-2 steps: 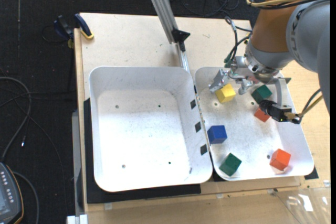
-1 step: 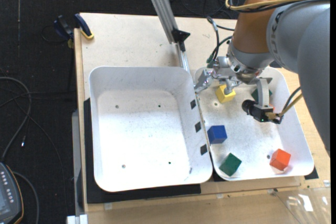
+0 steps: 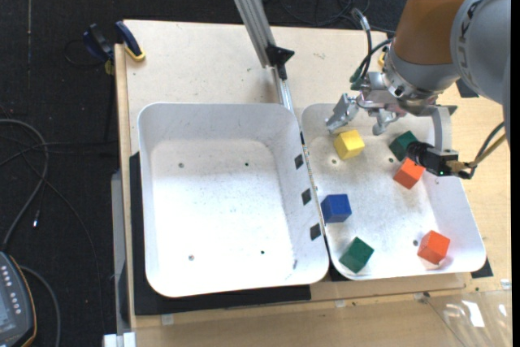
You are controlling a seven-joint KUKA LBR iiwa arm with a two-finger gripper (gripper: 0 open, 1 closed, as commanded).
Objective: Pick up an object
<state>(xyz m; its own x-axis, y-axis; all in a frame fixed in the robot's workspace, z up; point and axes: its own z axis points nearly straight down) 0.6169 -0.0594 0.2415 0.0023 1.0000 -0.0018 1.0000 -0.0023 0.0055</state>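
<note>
On the counter, the left bin sits beside the right bin, which holds blue, green, yellow and orange cubes, the released end effector hovering just above the yellow cube at its far end.

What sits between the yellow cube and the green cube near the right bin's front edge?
The blue cube lies roughly between the yellow cube and the front green cube in the camera view.
</note>
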